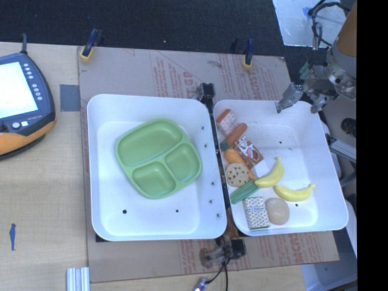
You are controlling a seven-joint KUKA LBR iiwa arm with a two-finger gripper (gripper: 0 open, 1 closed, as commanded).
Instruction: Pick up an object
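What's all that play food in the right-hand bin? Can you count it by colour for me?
Yellow: 2, a banana and another banana
Orange or red: 3
Green: 1
Tan or beige: 2, a round cracker and a pale lump
Printed packets: 2
Total: 10

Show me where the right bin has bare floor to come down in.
Bare floor lies in the right bin's upper right, between the gripper and the bananas. Crowded along its left wall, sausage down to the carton.
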